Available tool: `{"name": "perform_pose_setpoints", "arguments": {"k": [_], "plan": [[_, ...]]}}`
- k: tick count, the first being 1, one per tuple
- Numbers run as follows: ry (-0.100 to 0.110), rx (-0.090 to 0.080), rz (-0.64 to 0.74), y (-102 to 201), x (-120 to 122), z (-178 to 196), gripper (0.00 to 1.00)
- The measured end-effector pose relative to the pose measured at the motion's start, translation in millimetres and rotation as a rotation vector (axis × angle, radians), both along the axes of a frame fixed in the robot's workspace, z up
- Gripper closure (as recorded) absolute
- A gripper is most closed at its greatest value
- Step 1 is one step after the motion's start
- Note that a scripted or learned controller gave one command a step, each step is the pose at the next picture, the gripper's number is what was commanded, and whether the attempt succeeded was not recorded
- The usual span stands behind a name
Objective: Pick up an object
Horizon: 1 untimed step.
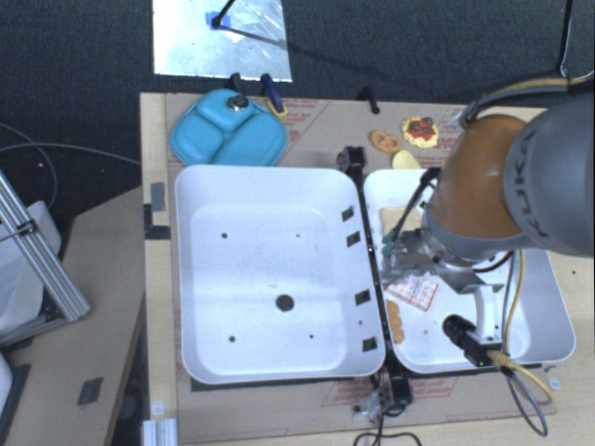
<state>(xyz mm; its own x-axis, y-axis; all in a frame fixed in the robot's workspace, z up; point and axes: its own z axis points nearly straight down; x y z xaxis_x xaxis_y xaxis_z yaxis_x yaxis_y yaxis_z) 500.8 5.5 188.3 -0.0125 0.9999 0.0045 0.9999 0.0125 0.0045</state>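
Tool [402, 256] low in right bin [544, 337], near its left wall, mostly hidden under grey-and-orange arm [507, 189]; finger state cannot be told. Red-and-white packet [413, 291] lies just at 6 o'clock of tool, orange snack piece [395, 321] beyond at 6 o'clock. Tan block [394, 217] at 12 o'clock of tool. Left bin [214, 212] beside. Blue divided tray [229, 134] on bench [316, 124] at 12 o'clock of left bin.

The bulky grey-and-orange arm [507, 189] covered much of the right shallow white bin [544, 328]. The picture's right edge cut the arm off. Its pincer [402, 254] was blurred.
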Motion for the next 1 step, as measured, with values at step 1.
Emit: {"name": "perform_pose_setpoints", "arguments": {"k": [1], "plan": [[0.002,0.0,0.002,104.4,-14.9,9.8,1.0]]}}
